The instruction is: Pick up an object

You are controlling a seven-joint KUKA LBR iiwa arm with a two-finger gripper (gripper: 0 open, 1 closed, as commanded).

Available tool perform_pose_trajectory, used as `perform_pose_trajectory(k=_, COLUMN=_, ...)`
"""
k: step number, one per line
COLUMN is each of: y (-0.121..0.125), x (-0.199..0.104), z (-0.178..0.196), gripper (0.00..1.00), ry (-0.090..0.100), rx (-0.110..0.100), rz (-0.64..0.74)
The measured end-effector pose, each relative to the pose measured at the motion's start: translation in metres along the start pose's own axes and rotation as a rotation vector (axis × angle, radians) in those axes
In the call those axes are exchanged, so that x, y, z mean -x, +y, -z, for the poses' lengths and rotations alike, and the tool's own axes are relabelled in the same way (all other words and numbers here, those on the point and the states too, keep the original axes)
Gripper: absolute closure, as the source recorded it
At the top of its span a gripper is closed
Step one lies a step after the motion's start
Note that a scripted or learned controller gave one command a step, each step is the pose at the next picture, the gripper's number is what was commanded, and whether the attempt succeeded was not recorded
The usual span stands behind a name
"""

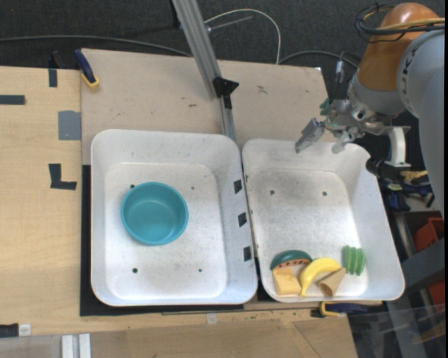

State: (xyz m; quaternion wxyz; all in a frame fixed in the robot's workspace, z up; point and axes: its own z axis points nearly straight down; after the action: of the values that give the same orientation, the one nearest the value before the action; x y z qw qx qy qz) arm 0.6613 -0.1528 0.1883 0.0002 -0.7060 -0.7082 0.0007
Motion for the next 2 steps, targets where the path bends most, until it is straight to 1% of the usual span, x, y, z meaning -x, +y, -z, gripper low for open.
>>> perform_pose_trajectory(k=1, y=0.000, x=0.000, z=0.000, gripper=0.00, ry=-0.001, rx=-0.001, rz=-0.001)
perform_pose_trajectory(k=2, y=-0.005, x=-0.009, z=-0.060, gripper=0.00, ry=0.001, rx=-0.006, rz=-0.001)
